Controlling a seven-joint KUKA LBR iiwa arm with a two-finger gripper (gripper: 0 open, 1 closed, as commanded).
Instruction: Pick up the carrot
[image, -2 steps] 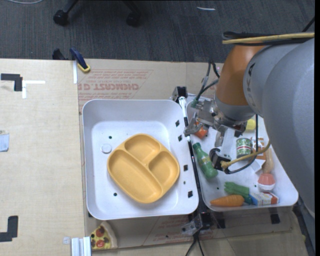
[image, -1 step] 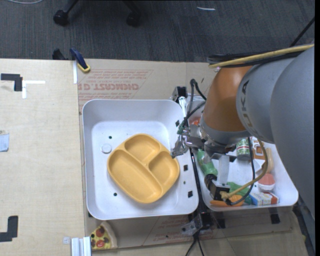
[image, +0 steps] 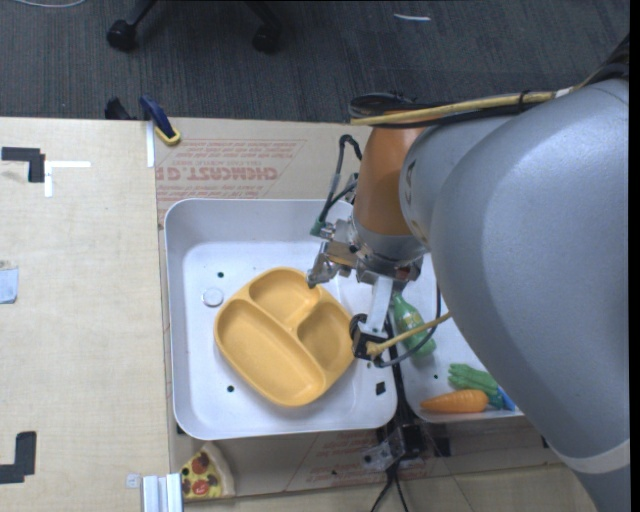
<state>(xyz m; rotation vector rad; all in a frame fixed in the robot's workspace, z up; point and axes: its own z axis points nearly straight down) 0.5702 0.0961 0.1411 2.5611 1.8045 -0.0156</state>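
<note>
So the gripper (image: 325, 265) is sitting low over the left bin (image: 185, 225), right at the upper rim of a yellow divided plate (image: 270, 350), and honestly I can't tell if it's open or closed from this angle. Too much wrist hardware piled on top of it. I don't see anything held in it either. The plate spreads out toward 7 o'clock from the gripper and takes up most of the middle of that bin, sitting flat and turned a bit on the diagonal. Over at roughly 8 o'clock there's a little white disc (image: 213, 297) on the bin floor, just off the plate's edge. At about 4 o'clock, across in the right bin (image: 437, 370), a green thing (image: 408, 318) lies partly behind the arm; can't make out what it is. The carrot (image: 455, 402) is further out, between 4 and 5 o'clock, lying on its side near the bottom rim of the right bin with its leafy green top (image: 474, 378) just above it, well apart from the gripper. Outside the bins, a toy pizza slice (image: 205, 475) lies at 7 o'clock below the left bin's corner, on the bench.
</note>
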